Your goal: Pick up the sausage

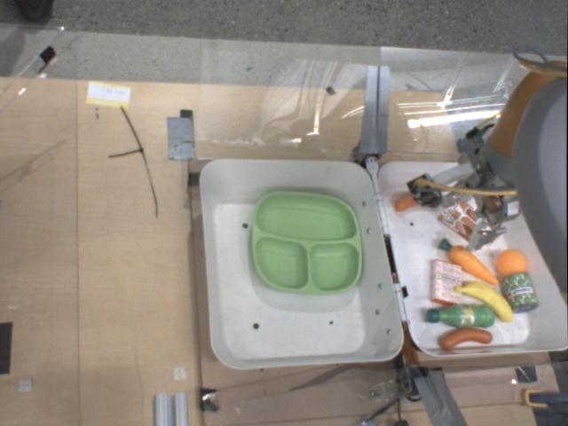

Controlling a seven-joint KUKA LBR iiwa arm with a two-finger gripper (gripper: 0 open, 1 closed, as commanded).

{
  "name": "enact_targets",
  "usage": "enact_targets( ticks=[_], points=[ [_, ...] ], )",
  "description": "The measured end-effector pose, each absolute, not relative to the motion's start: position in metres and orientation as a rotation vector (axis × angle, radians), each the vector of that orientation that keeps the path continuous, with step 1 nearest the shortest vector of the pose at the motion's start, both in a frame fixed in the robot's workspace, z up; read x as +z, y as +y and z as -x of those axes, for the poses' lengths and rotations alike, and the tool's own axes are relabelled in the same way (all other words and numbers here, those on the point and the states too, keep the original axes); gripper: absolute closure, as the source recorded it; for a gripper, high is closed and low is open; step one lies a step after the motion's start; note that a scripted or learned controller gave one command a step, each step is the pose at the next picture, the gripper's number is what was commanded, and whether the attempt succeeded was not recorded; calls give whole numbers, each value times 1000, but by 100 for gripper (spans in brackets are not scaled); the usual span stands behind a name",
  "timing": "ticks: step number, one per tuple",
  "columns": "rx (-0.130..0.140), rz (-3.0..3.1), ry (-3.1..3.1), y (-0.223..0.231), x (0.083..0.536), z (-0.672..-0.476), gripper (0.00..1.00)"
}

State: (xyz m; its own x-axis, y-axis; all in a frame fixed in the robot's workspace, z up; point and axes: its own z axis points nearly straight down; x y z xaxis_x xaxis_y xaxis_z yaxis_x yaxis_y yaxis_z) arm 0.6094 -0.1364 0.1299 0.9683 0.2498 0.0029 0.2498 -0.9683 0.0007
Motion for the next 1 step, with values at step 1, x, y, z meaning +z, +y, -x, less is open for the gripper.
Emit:
enact_targets(
  ticks=[1],
  points=[
    [4,-3116,395,-136,130,-609,0]
  ],
)
